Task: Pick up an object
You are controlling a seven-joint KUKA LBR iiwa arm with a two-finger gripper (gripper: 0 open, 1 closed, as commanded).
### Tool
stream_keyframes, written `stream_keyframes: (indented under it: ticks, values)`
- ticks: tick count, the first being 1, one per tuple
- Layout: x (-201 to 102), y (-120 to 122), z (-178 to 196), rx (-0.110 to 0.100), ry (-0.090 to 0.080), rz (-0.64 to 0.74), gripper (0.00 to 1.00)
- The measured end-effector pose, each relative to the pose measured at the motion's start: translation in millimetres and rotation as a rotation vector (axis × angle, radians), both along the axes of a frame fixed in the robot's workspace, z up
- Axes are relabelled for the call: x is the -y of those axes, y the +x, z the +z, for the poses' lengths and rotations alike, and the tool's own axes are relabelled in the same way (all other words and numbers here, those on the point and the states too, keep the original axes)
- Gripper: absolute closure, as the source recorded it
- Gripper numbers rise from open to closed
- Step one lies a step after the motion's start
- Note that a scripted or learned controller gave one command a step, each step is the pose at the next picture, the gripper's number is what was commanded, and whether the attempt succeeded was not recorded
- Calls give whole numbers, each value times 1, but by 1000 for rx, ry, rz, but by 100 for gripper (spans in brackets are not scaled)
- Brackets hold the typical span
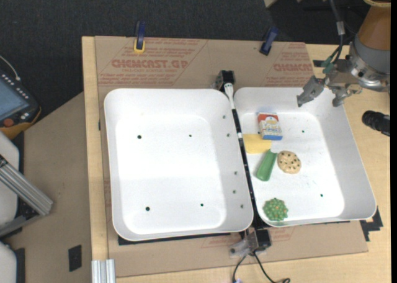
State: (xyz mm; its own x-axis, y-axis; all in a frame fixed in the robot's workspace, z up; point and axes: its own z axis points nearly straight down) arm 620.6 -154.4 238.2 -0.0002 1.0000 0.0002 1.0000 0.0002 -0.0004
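The claw (324, 94) hangs spread and bare above a round, speckled tan cookie (288, 162).

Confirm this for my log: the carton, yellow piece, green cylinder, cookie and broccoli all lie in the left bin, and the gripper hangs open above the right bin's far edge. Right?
Not quite. The camera view shows the carton, yellow piece, green cylinder, cookie and broccoli in the right bin, not the left. The gripper does hang open above its far edge.
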Motion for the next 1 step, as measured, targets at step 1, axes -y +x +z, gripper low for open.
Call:
stream_keyframes:
  ticks: [1]
  values:
    - [8,-36,150,16,-5,-1,0]
